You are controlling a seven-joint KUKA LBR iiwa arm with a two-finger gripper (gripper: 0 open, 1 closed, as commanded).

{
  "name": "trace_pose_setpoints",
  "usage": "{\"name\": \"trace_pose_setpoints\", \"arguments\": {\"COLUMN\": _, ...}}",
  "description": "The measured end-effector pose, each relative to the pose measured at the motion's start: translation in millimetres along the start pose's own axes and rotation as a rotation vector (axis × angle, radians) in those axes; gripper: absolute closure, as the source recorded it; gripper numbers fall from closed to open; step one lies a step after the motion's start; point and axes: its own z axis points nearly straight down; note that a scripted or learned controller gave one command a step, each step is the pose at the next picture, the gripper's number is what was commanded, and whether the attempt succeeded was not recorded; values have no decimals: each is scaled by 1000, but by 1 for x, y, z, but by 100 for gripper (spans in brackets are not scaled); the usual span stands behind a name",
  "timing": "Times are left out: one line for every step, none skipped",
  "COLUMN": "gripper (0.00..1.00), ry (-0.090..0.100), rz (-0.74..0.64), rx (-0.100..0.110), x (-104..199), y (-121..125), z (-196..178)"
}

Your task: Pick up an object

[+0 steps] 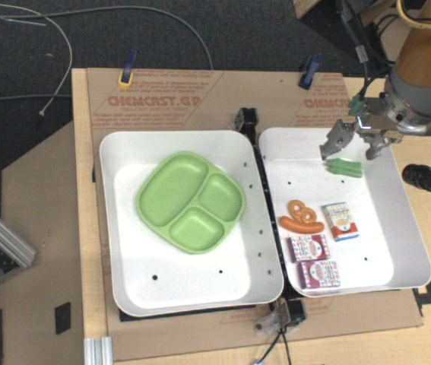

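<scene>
A dark carpeted floor surrounds the counter (162, 90), a brown cardboard-covered top with two blue clamps along its far edge. Two shallow white bins sit side by side on it. The left bin (124, 272) holds a light green divided plate (191, 201), lying flat near the bin's middle.

The right bin (397, 249) carries the small items. A green bean-shaped piece (344, 168) lies close to the bin's far edge, flat on the white floor. Toward the bin's near left part are a brown pretzel (299, 209), an orange sausage-like piece (300, 224) just beside it, a small red and white box (340, 221) to their right, and two purple packets (313, 261) one behind the other near the near edge.

The arm comes in over the counter's far right corner, and the tool (353, 143) hangs above the far edge of the right bin with its two fingers spread wide and nothing between them. The green piece lies just below and between the fingertips as seen from above; whether they touch it cannot be told.
</scene>
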Motion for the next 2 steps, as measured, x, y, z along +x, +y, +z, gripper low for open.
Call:
{"name": "trace_pose_setpoints", "arguments": {"gripper": 0, "ry": 0, "rz": 1, "rx": 1, "x": -3, "y": 9, "z": 50}}
{"name": "trace_pose_setpoints", "arguments": {"gripper": 0, "ry": 1, "rz": 0, "rx": 4, "x": -6, "y": 12, "z": 93}}
